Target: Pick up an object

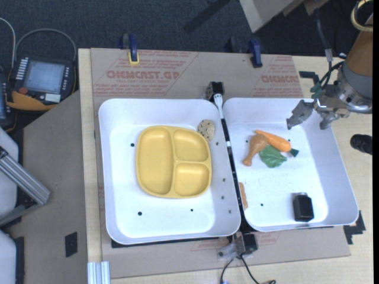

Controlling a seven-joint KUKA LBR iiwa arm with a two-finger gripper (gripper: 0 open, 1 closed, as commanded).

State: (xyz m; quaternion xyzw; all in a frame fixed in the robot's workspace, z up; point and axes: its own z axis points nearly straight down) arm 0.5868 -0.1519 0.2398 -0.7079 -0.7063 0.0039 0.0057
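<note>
Over the right bin's far edge, the gripper hangs with jaws spread, pinching nothing, near the carrot.

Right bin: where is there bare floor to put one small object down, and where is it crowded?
In the right bin, bare floor lies below the green toy, left of the black block, and also along the far wall left of the gripper. The middle is crowded: the carrot, drumstick and green toy lie bunched together.
</note>
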